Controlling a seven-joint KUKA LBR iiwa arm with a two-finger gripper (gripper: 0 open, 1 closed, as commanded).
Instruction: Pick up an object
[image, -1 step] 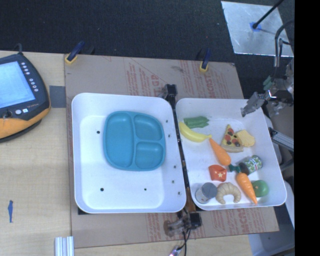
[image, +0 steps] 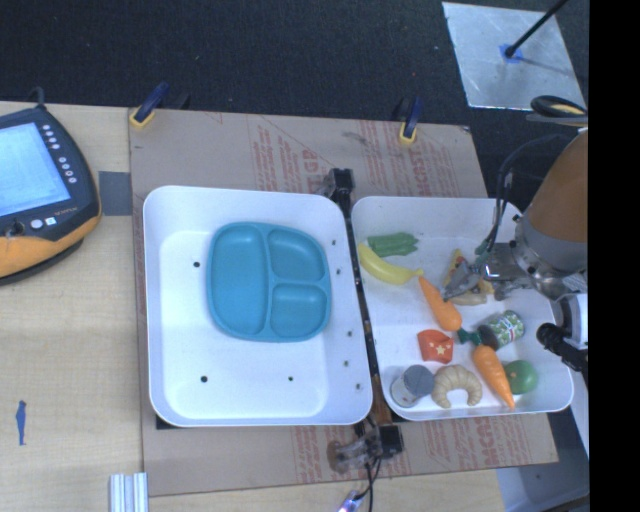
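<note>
**Inspector:** Orange plastic is what I note first: a toy carrot (image: 439, 303) lies in the right bin (image: 430, 215), just below and left of the gripper (image: 466, 280). It is the nearest graspable item, so I judge it the likely target.

**Clerk:** And the state of the gripper?

**Inspector:** It sits low in the right bin, beside some small tan thing I cannot identify. Whether it is spread or closed I cannot tell, and nothing can be seen held in it (the metal parts blur together).

**Clerk:** The risks?

**Inspector:** Crowding. The banana (image: 385, 268) touches the carrot's upper end, and a red piece (image: 436, 345) lies just below its lower end. A descent slightly off line could nudge a neighbour or pinch two items. The carrot is also tapered and smooth, so a grip near the narrow end may slip.

**Clerk:** Its orientation?

**Inspector:** The long axis runs diagonally, upper left to lower right in the camera view. The thicker end appears lower right, the thin end toward the banana. A grasp across that axis looks soundest.
</note>
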